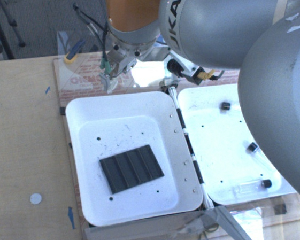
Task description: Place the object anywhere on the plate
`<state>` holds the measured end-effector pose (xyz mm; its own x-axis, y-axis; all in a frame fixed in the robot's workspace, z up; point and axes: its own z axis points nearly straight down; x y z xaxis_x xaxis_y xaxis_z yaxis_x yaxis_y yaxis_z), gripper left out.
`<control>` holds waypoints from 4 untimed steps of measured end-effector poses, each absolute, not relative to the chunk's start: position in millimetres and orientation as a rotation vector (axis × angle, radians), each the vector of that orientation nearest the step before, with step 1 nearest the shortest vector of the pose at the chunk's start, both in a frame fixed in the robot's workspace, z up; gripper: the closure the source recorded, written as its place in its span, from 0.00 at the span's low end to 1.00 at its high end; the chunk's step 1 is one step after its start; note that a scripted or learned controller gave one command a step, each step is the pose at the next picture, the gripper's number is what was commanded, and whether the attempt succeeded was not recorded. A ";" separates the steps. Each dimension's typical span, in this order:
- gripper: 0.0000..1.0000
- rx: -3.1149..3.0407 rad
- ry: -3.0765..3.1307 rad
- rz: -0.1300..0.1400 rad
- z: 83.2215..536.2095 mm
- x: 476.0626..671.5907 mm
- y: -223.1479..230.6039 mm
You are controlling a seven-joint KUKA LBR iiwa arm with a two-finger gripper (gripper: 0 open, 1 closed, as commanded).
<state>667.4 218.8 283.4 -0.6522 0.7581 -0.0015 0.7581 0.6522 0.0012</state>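
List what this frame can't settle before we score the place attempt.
- Gripper: small, at the top behind the left bin; open or shut, and any load, unreadable.
- Right bin: the grey arm covers its right part; contents there hidden.
- Clear tube with a dark cap: faint against the white.
- Ridged dark plate: in plain sight, nothing visible resting on it.

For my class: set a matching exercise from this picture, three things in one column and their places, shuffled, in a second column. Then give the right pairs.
Things:
1. dark ridged plate
2. clear tube with black cap
3. gripper

Places:
A. beyond the far edge of the left bin
B. near edge of the right bin
C. floor of the left bin

Pairs: 1-C, 2-B, 3-A
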 end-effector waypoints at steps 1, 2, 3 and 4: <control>1.00 0.610 3.086 -0.001 200.0 659.2 215.9; 1.00 0.544 3.097 -0.001 160.1 658.5 223.9; 1.00 0.349 3.120 0.003 257.8 660.2 225.7; 1.00 0.263 3.133 0.000 233.1 660.7 225.5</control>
